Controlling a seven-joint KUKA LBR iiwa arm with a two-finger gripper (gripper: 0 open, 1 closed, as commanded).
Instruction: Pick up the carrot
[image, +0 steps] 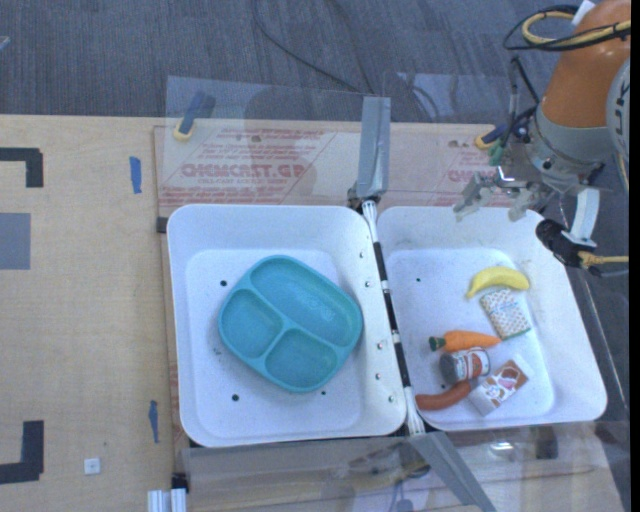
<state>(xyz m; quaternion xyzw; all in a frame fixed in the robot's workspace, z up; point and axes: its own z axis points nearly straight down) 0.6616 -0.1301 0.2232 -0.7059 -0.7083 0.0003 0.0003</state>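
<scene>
- The carrot (470, 340) lies in the right bin (590, 385), mid-floor, hemmed in: patterned packet (507, 315) just above it, small can (462, 366) touching below, red sausage (443, 398) and a little carton (498, 387) further down.
- The banana (496, 280) curves higher up.
- The carrot's long axis runs left to right, dark green stub pointing left.
- Smooth orange taper, glossy plastic look.
- The gripper (497, 195) hovers over the bin's far rim, fingers spread, holding nothing.
- The teal divided plate (290, 322) sits in the left bin (190, 240).
</scene>
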